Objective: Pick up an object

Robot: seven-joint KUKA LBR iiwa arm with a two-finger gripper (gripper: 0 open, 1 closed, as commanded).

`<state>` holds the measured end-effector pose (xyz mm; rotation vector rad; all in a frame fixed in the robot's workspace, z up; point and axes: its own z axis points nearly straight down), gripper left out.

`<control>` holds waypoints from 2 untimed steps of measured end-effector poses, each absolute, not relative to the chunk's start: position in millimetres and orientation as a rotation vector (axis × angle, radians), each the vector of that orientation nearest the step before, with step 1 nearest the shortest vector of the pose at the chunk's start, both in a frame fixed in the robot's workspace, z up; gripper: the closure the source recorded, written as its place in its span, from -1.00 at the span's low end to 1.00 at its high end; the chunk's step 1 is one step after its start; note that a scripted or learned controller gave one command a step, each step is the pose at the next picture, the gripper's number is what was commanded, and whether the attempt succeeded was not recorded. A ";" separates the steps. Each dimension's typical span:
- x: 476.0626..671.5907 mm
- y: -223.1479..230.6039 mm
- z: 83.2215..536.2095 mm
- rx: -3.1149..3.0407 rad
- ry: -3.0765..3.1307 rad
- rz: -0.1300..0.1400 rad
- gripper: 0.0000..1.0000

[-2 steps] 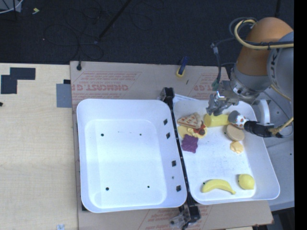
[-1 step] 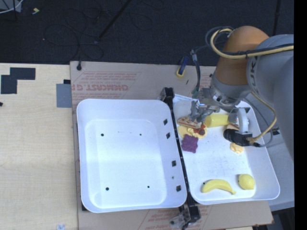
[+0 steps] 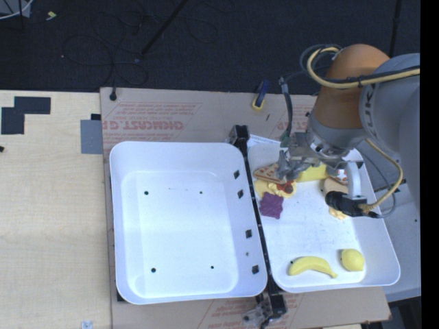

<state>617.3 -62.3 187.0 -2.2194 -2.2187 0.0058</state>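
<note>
I am reaching into the right bin (image 3: 384, 266) from its far edge, and my pincer (image 3: 286, 173) is hanging over the small heap of objects near that bin's far-left corner. Whether its tips are apart or together I cannot tell; the wrist and cables are hiding them.

The nearest candidate is lying right under me: a reddish piece (image 3: 283, 186) touching a flat tan piece (image 3: 264, 174), with a purple object (image 3: 271, 205) just beside them toward the near edge. To do this well, I judge I should be coming straight down on one object alone, centring on it, closing fully, and lifting slowly. The heap is crowded, so I am risking a pinch on two things or a slip off a flat edge. The purple object, a little apart, looks the cleaner choice.

Counting: two white bins, the left bin (image 3: 130, 177) and the right. In the right bin I am counting one banana (image 3: 312, 266) and one lemon (image 3: 352, 259) near the near edge, one purple object, one reddish piece, one tan piece, and a yellow piece (image 3: 312, 173) partly hidden by my wrist. Others may be hidden beneath the arm.
</note>
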 end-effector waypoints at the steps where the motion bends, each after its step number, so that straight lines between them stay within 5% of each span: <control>1: 597.1 -48.0 187.0 -2.217 -2.219 0.006 1.00; 2: 598.0 -48.7 187.0 -2.221 -2.218 0.004 -1.00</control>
